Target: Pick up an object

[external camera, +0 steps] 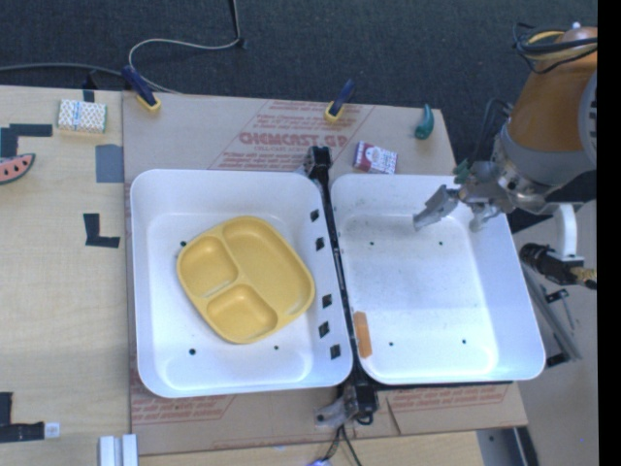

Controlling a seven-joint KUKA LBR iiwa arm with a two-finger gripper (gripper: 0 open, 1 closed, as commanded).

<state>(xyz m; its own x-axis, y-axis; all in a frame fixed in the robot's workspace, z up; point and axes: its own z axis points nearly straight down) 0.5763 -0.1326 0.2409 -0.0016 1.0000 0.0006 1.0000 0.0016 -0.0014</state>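
Orange stick-shaped object [362, 334] lies at right bin's [505, 357] near-left edge, against the wall. Tool [456, 207] sits over the far side, fingers spread, holding nothing (well apart from it). Approach along its length, clear of the wall.

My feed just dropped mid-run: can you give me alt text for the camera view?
The gripper hangs with open fingers over the upper part of the right bin, holding nothing. A small orange object lies by that bin's left wall, and a yellow divided tray sits in the left bin.
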